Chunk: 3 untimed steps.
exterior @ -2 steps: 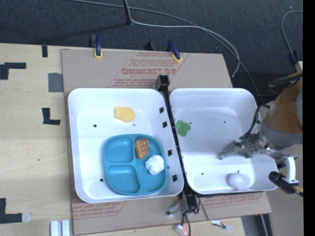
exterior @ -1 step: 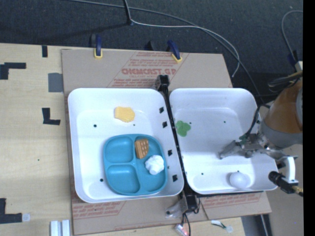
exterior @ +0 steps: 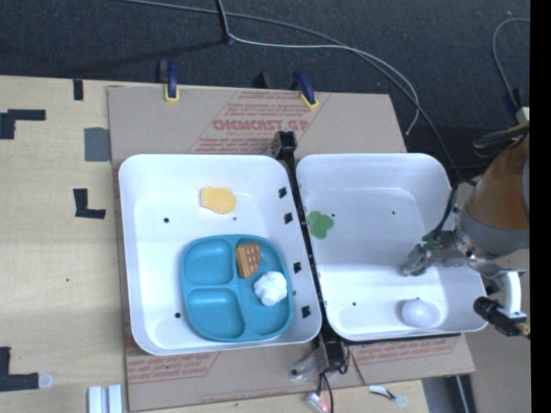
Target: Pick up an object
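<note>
You are looking at a white ball [exterior: 420,311] lying near the front edge of the right bin [exterior: 370,179], just below the gripper [exterior: 417,263]. The gripper is hanging low over that bin's right side; whether it is parted or closed, you cannot tell. A green piece [exterior: 320,224] is sitting by the divider. In the left bin [exterior: 138,231], a blue tray [exterior: 207,304] is carrying a waffle piece [exterior: 248,259] and a white lump [exterior: 271,288], with a yellow piece [exterior: 218,200] behind it.

The arm [exterior: 504,209] is grey with a broad orange band above the wrist; its gripper [exterior: 419,261] is dull metal grey, thin cables trailing nearby.
</note>
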Each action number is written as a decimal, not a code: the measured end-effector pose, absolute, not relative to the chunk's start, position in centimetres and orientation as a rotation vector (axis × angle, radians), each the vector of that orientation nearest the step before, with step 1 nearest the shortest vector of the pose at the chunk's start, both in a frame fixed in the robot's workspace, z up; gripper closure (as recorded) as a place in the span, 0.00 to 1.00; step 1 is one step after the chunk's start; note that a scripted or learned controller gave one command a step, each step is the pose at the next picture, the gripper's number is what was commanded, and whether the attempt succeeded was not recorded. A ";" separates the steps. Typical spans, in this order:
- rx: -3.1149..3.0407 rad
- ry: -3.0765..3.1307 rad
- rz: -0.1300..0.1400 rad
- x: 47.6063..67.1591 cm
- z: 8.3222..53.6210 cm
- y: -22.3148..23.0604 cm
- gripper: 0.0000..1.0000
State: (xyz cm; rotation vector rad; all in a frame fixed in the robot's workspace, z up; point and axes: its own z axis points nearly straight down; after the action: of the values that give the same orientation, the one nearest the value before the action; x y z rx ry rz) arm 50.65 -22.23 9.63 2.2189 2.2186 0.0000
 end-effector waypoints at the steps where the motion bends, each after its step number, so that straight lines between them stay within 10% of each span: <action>1: 2.217 2.219 0.003 51.1 15.8 -22.2 1.00; 3: 2.220 2.221 0.001 50.7 24.1 -21.6 1.00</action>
State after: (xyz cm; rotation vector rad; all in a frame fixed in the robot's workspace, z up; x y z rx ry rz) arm 50.72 -21.63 24.14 2.2196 2.2212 0.0012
